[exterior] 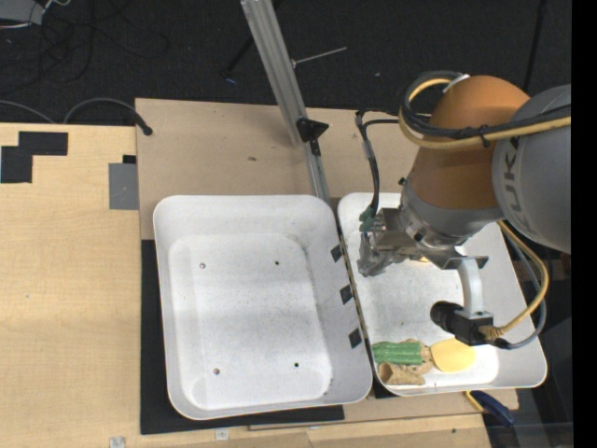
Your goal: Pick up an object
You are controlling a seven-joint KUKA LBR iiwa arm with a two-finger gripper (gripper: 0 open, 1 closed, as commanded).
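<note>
My gripper [371,255] hangs low over the left part of the right bin [522,367], close to the wall it shares with the left bin. The arm's grey and orange wrist [466,147] covers most of that bin from above. Three small things lie together at the right bin's front edge: a green ridged object [396,351], a yellow rounded object [453,356] and a tan lumpy object [406,373]. They lie well in front of the gripper, apart from it.
The left bin [187,222] is a wide white tray beside the right one. A slanted metal rail [280,73] runs down to the bins' shared wall. A black fitting [459,321] with a yellow cable hangs from the arm over the right bin.
</note>
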